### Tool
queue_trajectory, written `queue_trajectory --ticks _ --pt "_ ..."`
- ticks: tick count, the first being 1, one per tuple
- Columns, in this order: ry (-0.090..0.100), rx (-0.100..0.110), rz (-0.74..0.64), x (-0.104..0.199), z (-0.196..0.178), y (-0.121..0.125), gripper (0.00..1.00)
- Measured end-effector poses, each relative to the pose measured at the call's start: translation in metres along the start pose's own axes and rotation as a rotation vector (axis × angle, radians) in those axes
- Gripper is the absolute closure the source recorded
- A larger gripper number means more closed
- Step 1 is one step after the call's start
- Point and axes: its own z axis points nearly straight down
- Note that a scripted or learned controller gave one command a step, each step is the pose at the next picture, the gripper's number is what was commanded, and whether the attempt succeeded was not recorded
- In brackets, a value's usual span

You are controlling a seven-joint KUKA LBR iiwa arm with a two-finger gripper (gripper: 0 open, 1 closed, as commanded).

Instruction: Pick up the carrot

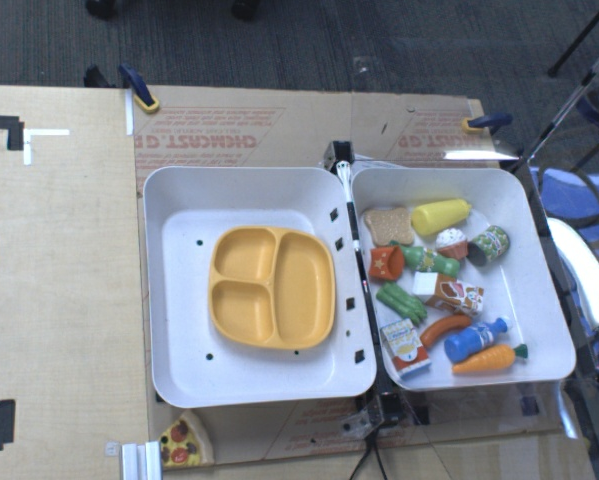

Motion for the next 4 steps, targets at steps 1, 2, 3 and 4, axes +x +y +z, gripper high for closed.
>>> queue_trajectory --ticks 1,2,3,4 --pt "0.000 0.000 0.000 0.000 0.000 0.000 0.00" --pt "-0.003 0.001 -0.002 -0.001 -0.008 0.003 1.00" --pt "-0.003 0.001 -0.002 -0.001 -0.008 0.003 0.00" --pt "-0.007 0.003 -0.004 -0.002 -0.015 0.005 1.00"
